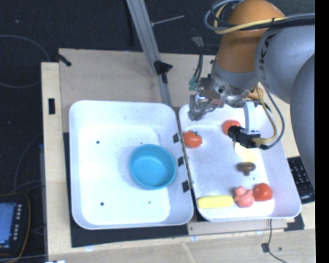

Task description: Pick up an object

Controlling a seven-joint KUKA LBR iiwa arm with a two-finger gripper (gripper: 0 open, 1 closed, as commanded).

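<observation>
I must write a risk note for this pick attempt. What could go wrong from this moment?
1. The gripper hangs over the right bin's far-left corner, so a descent may strike the rim.
2. The nearest target, the red-orange ball, lies by the divider and may roll away.
3. The pink piece touches the red fruit.

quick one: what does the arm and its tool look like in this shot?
The arm has bulky, rounded grey links with a glossy orange band above the wrist. Looped grey and yellowish cables sit on top of the band, and a dark cable runs down past the wrist. The tool is small, metallic grey.
</observation>
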